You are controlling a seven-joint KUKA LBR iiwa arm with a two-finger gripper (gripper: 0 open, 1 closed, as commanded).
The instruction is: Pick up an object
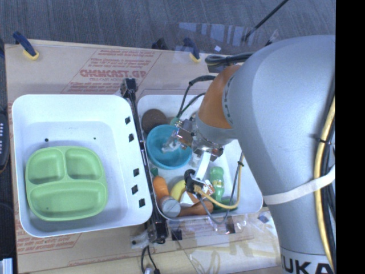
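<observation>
My gripper (173,142) reaches down into the right bin (246,182) and sits over the inside of a blue bowl (160,152). Behind the bowl lies a brown rounded object (153,119). In front of the bowl lie an orange carrot-like piece (160,186), a yellow object (178,190), a grey round cap (171,208) and a green object (217,177). The wrist and arm hide much of the right half of this bin.
The left bin (68,110) holds a green divided plate (65,182) at its front left. A black clamp strip (137,147) runs between the two bins. The grey arm (285,130) covers the right side of the view.
</observation>
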